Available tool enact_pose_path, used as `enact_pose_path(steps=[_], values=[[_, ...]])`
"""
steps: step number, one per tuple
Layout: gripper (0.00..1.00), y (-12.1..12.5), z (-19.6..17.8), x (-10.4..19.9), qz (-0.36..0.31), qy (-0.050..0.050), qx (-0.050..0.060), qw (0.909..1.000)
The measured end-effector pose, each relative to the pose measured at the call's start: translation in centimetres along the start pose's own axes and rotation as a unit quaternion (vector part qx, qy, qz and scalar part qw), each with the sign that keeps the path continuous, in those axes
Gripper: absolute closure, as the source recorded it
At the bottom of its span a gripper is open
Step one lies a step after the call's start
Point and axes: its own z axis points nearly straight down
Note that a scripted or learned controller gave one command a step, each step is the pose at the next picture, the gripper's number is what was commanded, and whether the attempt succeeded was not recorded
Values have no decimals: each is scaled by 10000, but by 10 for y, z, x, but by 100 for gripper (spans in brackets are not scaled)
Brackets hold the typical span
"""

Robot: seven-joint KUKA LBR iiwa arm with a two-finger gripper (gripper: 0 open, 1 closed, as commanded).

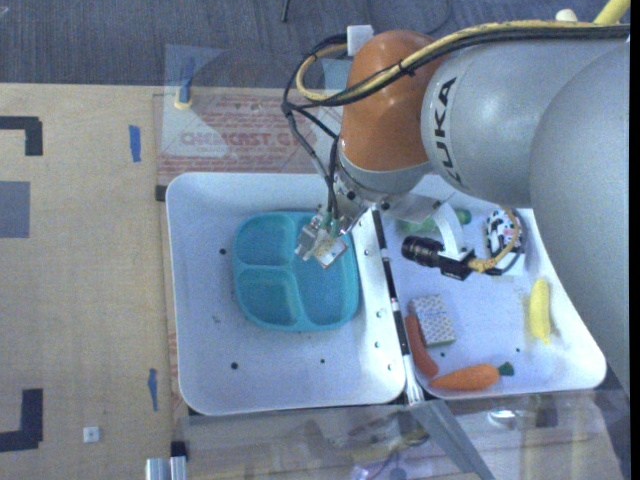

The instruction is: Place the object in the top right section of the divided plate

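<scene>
Currently, I am positioning my pincer [322, 242], whose opening I cannot tell, over the teal divided plate [296, 270] at its 1 o'clock section, while the task object is not identifiable from this angle.

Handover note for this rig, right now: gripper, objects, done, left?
Gripper: low over the upper right part of the blue divided plate; something small sits at its tip, too blurred to identify or confirm as held.
Plate lies in the left bin.
Right bin holds a banana, a carrot, a patterned block and a red stick-like item.
Done: arm positioned at the plate.
Left: confirm an object lands in the top right section, then retract.
</scene>
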Motion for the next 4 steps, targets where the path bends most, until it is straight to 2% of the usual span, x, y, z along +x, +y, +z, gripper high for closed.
enact_pose_path(steps=[1, 2, 3, 4], values=[[100, 7, -43, 34, -155, -8, -11, 9999], [100, 31, -41, 11, -56, -12, -13, 10000], [100, 44, 18, -9, 59, -7, 0, 10000], [0, 44, 18, -9, 58, -9, -2, 10000]])
